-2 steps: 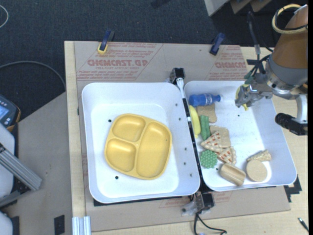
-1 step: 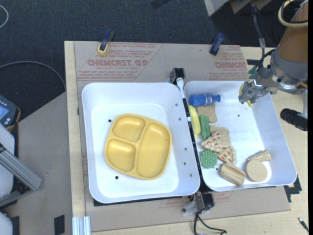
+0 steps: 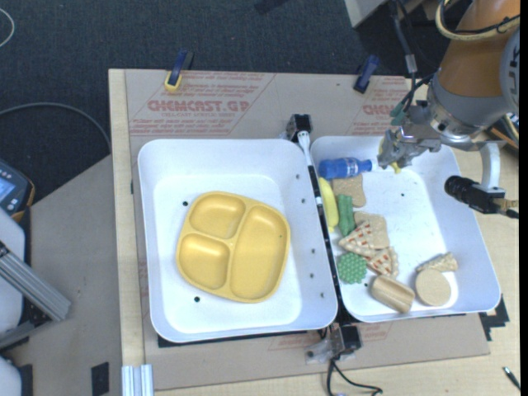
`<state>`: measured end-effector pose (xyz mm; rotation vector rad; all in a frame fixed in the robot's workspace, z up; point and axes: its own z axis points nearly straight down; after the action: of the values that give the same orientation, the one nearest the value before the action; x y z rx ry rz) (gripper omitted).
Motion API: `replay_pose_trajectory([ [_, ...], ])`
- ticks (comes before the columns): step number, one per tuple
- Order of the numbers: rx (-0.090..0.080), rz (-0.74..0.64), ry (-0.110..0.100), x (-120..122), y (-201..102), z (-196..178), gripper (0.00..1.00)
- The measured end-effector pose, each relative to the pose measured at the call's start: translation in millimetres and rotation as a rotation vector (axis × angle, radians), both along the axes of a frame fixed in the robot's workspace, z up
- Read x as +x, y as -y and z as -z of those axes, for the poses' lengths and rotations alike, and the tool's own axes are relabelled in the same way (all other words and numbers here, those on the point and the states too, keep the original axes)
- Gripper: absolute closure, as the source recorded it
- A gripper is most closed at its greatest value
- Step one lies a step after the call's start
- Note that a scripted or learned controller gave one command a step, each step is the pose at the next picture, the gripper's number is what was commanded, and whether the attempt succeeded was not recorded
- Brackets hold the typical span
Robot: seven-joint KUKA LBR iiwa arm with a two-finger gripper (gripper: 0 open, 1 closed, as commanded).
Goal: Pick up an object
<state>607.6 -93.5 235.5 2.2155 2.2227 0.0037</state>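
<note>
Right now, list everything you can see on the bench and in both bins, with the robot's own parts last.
divided plate: 1, yellow, three compartments, in the left bin
left bin: 1, white, on the board
right bin: 1, white, beside the left bin
blue bottle: 1, blue, lying at the far left of the right bin
banana: 1, yellow, along the right bin's left wall
green toy piece: 1, green, beside the banana
pizza slices: about 2, tan with red dots, mid right bin
green round piece: 1, green, near the pizza slices
wooden cylinder: 1, tan, near front edge
round cream piece: 1, front right
clamps: 2, blue, at the board's far edge
gripper: 1, grey, over the right bin's far end, beside the blue bottle
arm: 1, grey and orange, at right
</note>
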Motion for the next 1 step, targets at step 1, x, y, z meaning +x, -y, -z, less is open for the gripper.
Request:
replay_pose_trajectory([
  [1, 0.001, -0.002, 0.0, 9.8, -47.8, -1.4, 1.0],
])
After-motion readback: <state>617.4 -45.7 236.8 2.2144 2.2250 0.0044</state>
